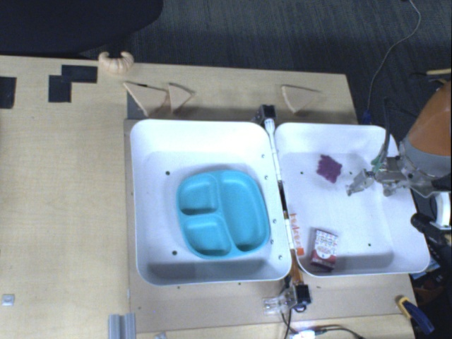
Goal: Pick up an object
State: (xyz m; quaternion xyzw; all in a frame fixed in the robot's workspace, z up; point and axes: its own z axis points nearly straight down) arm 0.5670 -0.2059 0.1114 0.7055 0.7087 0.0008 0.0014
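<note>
A small purple object (329,167) lies in the upper middle of the right bin (406,260). A small red and white box (324,248) rests near that bin's front wall. My gripper (370,186) hangs over the right part of the right bin, to the right of the purple object and apart from it. Its fingers (354,186) are spread open with nothing between them. The box is well below and to the left of the gripper.
The left bin (152,154) holds a blue divided tray (222,212) with three compartments. A dark ridge with a marker-like strip (277,168) runs between the two bins. Wooden bench surface surrounds the bins, with cables at the front.
</note>
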